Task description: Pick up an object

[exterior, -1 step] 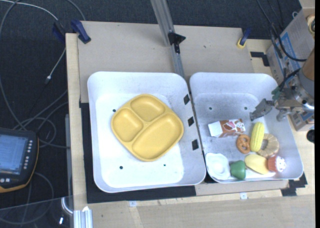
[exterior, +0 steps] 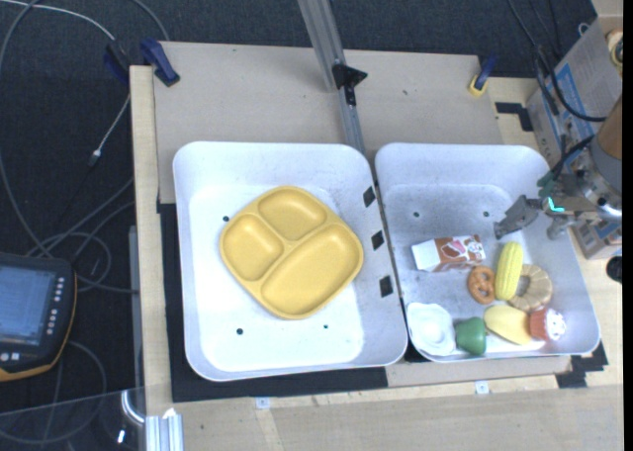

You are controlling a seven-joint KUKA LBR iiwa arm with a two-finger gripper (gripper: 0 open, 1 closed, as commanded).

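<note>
Claw (exterior: 537,214) of mine is hanging over the right bin's (exterior: 445,164) far right side, up near the rim, w/ the fingers spread apart and nothing between them. One dark finger (exterior: 514,215) pokes out to the left over bare bin floor, the other sits closer to the wrist by a little teal light. Not touching any of the stuff below afaict.

Closest thing to it is the yellow corn cob (exterior: 509,269), standing a bit below and left of the claw, leaning against a tan round cookie-ish thing (exterior: 534,287). Just left of the corn there's a small brown pretzel (exterior: 482,285), and above-left of that a red & white carton (exterior: 448,252) lying flat. Along the near edge of the same bin: white cup/bowl thing (exterior: 431,328) in the corner, green pepper (exterior: 472,336) touching it, then a yellow lemon-shaped piece (exterior: 508,324), then a red/white bit (exterior: 548,324) at the far right. All the pickable stuff is bunched in that near-right part of the bin.

Left bin (exterior: 198,241) has a yellow divided plate (exterior: 291,251), 3 compartments, sitting roughly in the middle, well apart from me.
</note>
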